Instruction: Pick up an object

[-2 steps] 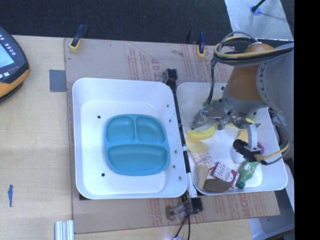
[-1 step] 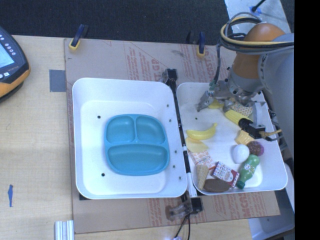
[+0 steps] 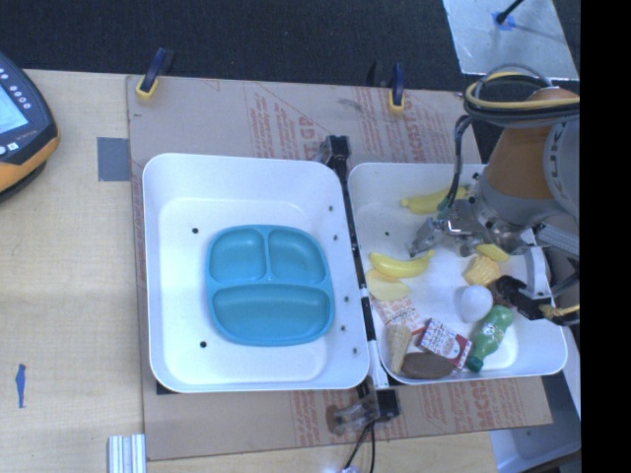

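Banana (image 3: pixel 399 263): yellow, curved, long axis roughly left-right, in right bin (image 3: pixel 552 363).
Gripper (image 3: pixel 441 230): above the banana; fingers' state cannot be told.

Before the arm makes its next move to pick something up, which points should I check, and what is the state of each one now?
1. Claw is over the right bin: ok.
2. Something is between the claw's fingers: cannot tell.
3. A target lies near the claw: ok, the yellow banana is just below and left of it in the view.
4. Target has free space around it: ok on its upper side; a pale yellow piece touches its lower edge.
5. Left bin's blue divided plate is away from the arm: ok.
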{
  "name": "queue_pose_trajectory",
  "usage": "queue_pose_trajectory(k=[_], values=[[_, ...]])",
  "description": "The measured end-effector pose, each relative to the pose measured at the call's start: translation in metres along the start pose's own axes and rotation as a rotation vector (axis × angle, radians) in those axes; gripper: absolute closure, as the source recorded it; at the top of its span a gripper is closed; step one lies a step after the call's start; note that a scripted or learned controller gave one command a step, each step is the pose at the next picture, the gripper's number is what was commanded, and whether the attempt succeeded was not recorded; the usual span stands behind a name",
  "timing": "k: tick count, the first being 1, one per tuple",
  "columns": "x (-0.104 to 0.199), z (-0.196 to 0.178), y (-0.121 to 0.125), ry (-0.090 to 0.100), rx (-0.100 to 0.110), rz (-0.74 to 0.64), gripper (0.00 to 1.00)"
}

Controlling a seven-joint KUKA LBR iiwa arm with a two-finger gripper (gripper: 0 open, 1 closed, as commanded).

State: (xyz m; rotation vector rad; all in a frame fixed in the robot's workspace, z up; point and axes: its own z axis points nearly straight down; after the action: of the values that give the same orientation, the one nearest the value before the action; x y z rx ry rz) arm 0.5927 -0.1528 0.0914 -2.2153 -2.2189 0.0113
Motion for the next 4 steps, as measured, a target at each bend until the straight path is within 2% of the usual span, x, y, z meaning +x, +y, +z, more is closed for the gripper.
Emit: queue_pose_trajectory(k=[1,2,3,4], values=[[0.000,-0.011,0.003,0.000,-0.004,-0.004,1.00],[0.000,-0.011,0.003,-0.001,-0.003,-0.005,0.00],[-0.028,0.000,0.066,0.001,-0.009,-0.006,0.00],[-0.060,-0.043,0.006,0.001,-0.005,0.000,0.00]])
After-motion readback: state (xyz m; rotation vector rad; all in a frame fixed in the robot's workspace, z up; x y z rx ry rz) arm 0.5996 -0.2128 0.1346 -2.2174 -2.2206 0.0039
